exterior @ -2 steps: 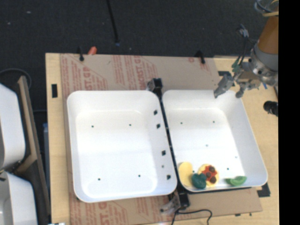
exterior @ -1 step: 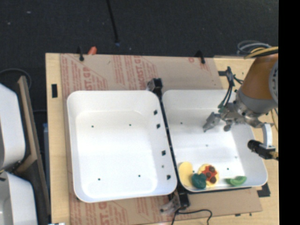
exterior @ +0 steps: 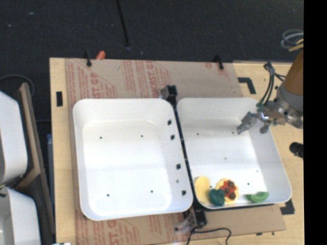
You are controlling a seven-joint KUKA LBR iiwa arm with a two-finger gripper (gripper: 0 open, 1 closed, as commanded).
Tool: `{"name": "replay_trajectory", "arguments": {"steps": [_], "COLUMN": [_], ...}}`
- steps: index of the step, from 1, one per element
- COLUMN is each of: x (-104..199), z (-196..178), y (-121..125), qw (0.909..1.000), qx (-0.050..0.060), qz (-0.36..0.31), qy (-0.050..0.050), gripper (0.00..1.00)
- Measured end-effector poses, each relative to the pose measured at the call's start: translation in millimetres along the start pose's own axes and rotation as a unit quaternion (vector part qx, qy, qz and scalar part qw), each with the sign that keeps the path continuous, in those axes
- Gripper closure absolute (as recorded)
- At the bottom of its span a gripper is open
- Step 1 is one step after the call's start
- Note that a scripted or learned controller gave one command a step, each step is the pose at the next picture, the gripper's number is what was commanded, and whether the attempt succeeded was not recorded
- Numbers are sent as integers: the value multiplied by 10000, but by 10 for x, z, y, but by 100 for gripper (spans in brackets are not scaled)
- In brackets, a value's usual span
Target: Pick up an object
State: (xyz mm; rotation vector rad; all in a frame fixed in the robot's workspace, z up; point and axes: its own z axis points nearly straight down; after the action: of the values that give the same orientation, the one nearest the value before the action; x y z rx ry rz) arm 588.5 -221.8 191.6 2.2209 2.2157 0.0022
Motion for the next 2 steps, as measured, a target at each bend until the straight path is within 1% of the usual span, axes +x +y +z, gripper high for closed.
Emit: {"name": "replay_trajectory", "arguments": {"steps": [1, 2], "x": [70, 311], "z": [705, 313], "y": [-785, -990], "qw": [10000, 10000], "qx": [49, 6], "qz": [4, -12], "qy": [17, 7], "gripper": [0, 0]}}
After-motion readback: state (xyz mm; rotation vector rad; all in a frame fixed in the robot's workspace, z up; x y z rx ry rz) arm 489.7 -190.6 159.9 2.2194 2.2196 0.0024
